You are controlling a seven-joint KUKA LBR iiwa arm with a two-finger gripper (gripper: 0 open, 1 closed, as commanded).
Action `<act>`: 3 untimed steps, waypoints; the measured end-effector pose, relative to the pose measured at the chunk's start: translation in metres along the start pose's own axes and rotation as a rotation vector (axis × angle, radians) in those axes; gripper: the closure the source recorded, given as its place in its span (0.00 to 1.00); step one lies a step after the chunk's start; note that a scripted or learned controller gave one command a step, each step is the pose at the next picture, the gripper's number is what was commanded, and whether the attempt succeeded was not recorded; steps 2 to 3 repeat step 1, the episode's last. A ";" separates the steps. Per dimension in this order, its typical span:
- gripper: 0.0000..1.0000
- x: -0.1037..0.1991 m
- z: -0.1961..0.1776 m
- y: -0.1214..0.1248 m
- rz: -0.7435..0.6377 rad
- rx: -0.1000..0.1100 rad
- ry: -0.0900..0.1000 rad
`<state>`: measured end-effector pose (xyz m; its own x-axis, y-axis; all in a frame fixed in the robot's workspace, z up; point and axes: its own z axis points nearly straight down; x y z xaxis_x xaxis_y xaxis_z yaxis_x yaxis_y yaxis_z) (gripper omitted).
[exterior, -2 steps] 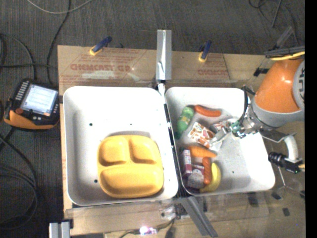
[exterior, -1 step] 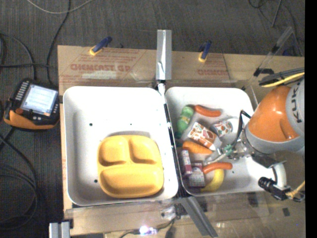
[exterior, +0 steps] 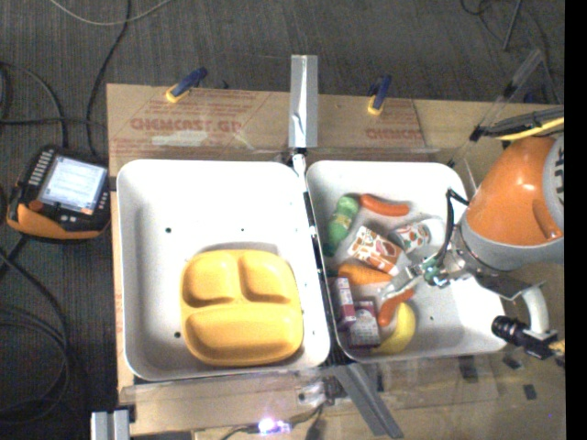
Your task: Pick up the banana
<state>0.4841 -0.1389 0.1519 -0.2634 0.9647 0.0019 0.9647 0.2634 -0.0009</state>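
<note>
Beside one banana (exterior: 401, 335), one end effector (exterior: 404, 291) hovers; finger state unclear; one yellow tray (exterior: 242, 307).

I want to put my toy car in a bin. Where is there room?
Left bin: bare floor all around the yellow tray, most above it. Right bin: bare patch right of the banana. Its left side is crowded with packets and the gripper.

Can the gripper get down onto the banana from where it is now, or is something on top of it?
Probably yes, partly. The gripper sits just above the banana, whose right side lies bare; an orange carrot-like piece lies across its upper edge.
</note>
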 end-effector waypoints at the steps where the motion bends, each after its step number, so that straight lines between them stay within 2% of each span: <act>1: 0.00 -0.011 0.062 0.000 -0.137 -0.009 -0.008; 3: 0.00 -0.011 0.062 0.000 -0.137 -0.009 -0.008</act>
